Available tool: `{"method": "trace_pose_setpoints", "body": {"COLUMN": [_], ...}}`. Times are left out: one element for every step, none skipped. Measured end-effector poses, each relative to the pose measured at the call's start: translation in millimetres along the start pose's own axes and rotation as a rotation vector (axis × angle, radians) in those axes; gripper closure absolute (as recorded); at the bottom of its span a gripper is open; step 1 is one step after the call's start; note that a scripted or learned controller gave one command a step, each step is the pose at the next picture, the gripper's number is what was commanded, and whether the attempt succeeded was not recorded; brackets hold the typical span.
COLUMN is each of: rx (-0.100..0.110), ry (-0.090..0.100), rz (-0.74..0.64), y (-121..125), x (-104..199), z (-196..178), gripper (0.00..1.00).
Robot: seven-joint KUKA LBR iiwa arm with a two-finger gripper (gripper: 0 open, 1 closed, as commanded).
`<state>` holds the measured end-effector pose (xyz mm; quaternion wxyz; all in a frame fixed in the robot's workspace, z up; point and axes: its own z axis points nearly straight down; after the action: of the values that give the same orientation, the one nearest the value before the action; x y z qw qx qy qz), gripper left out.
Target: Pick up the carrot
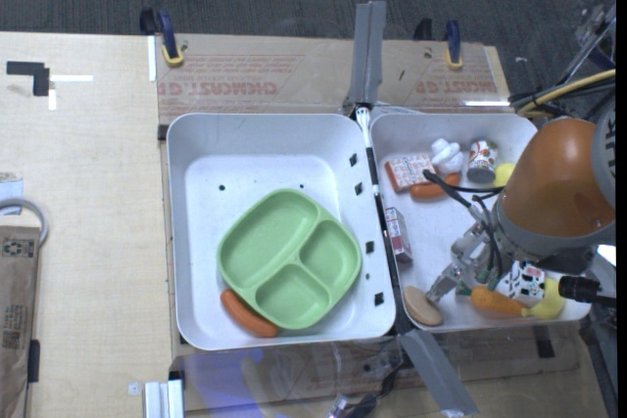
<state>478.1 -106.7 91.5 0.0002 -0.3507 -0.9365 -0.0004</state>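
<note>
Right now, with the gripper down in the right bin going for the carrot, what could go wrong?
1. Clutter: the carrot lies tight against a black-and-white spotted toy and a yellow piece, so the gripper may grab or shove those instead.
2. Lookalikes: an orange sausage in the left bin and another orange piece could be mistaken for it.

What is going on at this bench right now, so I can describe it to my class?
A grey and orange robot arm reaches from the right into the right bin, where small toy items lie. Its pincer is low near the front of that bin, just left of the carrot, which lies on the bin floor beside a yellow piece and has not been lifted. The left bin holds a green divided plate with an orange sausage-like toy at its front edge.
</note>
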Motion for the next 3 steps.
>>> {"method": "trace_pose_setpoints", "body": {"rx": [-0.002, 0.0, -0.001], "ry": [-0.002, -0.002, -0.002], "rz": [0.005, -0.325, -0.325], "y": [0.3, -30.7, -30.5], "x": [-1.4, -54.0, -54.0], "z": [-9.1, -0.4, -0.4], "gripper": [1.0, 1.0, 0.0]}}
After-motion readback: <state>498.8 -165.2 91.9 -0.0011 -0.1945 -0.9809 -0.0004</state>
